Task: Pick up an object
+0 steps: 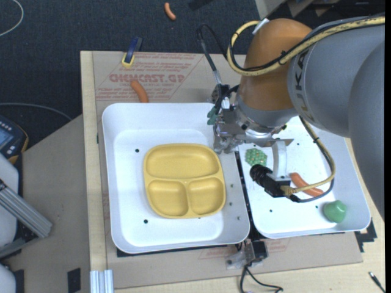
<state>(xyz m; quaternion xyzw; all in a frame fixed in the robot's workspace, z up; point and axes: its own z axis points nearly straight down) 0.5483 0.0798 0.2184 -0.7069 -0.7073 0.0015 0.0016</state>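
My gripper (227,138) hangs below the orange band of the wrist, over the seam between the two bins, at the far right corner of the left bin (122,133). A yellow divided plate (183,180) lies in the left bin, just left of and nearer than the gripper. In the right bin (351,182) lie a small green knobbly piece (256,157) close to the gripper's right, an orange carrot-like piece (303,185) and a green round object (335,211). The arm hides the far part of the right bin.
An orange sausage-shaped piece (139,91) and a blue-and-yellow tool (130,53) lie on the cardboard beyond the left bin. A black cable plug (269,182) hangs from the arm over the right bin. Another orange piece (170,10) lies on the dark floor.
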